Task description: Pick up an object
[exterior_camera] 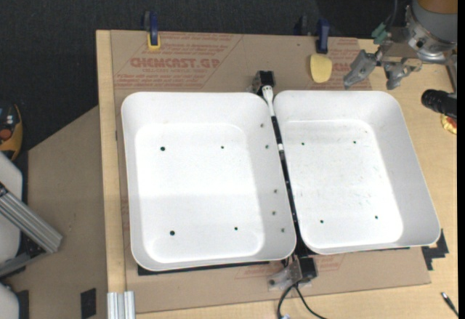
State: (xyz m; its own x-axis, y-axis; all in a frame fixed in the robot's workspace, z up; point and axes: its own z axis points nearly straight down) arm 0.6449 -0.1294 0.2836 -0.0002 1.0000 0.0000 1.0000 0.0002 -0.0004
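1. The hand (pixel 379 72) hangs over the worktop's (pixel 218 56) far right corner, its two fingers apart, holding nothing.
2. A small yellow object (pixel 320 67) lies just left of it, beyond the right bin's (pixel 407 136) far edge.

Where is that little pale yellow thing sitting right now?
The pale yellow thing lies on the brown board behind the right bin, just below a blue clamp and left of the gripper.

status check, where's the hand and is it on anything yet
Hand open, nothing between its fingers, above the bench past the right bin's far rim. Yellow object on the board left of it, apart. Nothing between them.
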